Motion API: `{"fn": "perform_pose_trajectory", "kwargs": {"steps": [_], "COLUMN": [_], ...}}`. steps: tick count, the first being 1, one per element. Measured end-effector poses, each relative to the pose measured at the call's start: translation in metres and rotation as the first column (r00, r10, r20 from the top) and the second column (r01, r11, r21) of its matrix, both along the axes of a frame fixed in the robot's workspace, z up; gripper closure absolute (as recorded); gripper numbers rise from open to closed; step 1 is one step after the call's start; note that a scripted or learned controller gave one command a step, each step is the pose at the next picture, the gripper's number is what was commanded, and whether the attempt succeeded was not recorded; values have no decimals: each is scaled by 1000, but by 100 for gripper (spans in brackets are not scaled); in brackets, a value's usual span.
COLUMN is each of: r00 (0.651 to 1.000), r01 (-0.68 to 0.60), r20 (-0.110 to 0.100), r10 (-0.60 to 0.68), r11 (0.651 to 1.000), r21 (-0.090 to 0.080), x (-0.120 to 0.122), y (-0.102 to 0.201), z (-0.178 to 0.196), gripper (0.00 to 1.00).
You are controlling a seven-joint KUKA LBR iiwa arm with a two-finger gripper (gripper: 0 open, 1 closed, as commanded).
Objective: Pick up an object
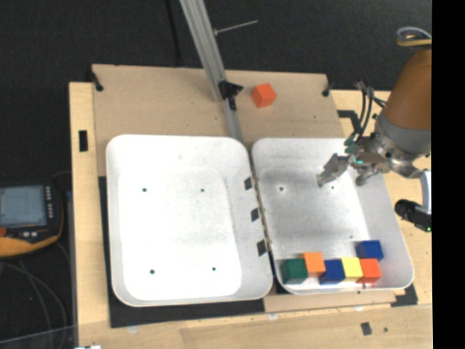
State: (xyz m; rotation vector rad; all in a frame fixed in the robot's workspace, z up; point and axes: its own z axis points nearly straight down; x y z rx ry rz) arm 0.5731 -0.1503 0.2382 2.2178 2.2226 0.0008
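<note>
Two-finger metal gripper (347, 171) open, empty, hovering upper right above right shallow white bin (305, 151). Small coloured cubes (333, 267) clustered lower right along bin's near wall, well apart; probably slid there.

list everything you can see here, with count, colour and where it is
bins: 2, white, side by side on the bench
blocks in the right bin: 6 (green, 2 orange, 2 blue, yellow), bunched along its near edge
orange block: 1, orange, on the brown board behind the bins, outside both
metal post: 1, grey, slanting up from behind the gap between the bins
handheld screen unit: 1, dark with an orange underside, off the bench at the left edge
bench: 1, light wood, under the bins
arm: 1, grey with an orange band, reaching in from the right
gripper: 1, grey, over the far part of the right bin, nothing between its fingers
</note>
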Motion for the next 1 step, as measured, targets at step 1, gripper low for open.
{"fn": "perform_pose_trajectory", "kwargs": {"steps": [1], "r00": [1000], "r01": [4], "r20": [-9], "r10": [-4], "r11": [1000], "r21": [1], "x": [-30], "y": [-23], "z": [-128], "gripper": [0]}}
